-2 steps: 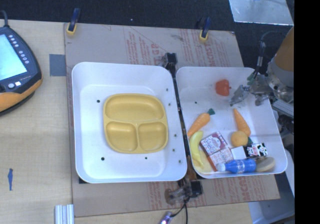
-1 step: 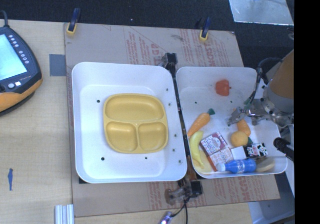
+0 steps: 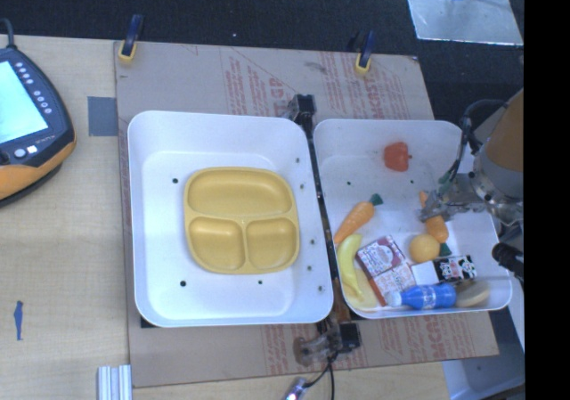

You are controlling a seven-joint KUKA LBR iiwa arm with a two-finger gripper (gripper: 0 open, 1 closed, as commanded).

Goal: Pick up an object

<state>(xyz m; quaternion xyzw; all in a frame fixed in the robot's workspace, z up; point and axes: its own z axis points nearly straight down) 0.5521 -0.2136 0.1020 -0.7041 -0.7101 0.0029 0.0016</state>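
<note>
Two white bins are sitting side by side in front of you. The arm [image 3: 503, 144] is reaching in from the right, bending down over the right bin's [image 3: 356, 135] right edge, and the gripper [image 3: 443, 202] is hanging low just above a small orange piece [image 3: 435, 228]. You cannot tell whether it is released or clenched. The right bin is holding a red tomato [image 3: 397, 155] at the far side, a carrot [image 3: 354, 218], a banana [image 3: 348, 266], a carton [image 3: 385, 268] and a blue bottle [image 3: 426, 297] nearer. The left bin [image 3: 156, 211] is holding a yellow divided tray [image 3: 240, 217].
</note>
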